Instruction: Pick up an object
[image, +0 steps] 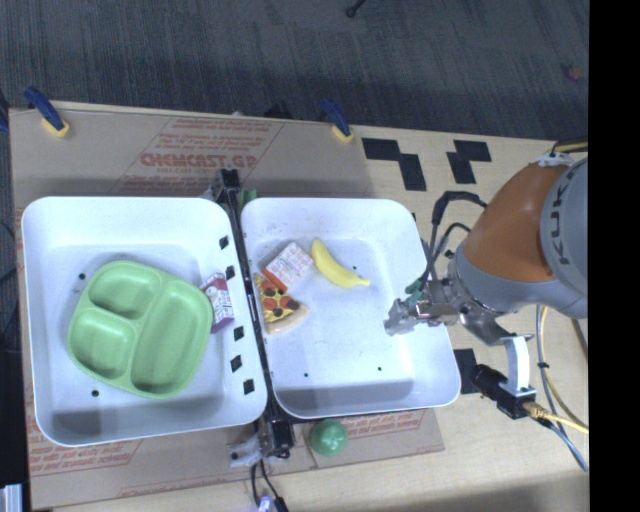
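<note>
A green ball lies on the cardboard at the bottom edge, outside both bins. Above it, at the right bin's right wall, the gripper hangs over bare floor; whether it is open or closed cannot be told. Nothing is seen in it. The nearest pickable items sit left of it, middle of the frame: a pizza slice toy, a banana and a small carton. The banana lies apart from the others, so it looks the cleanest target: centre over its middle and straddle its narrow width.
</note>
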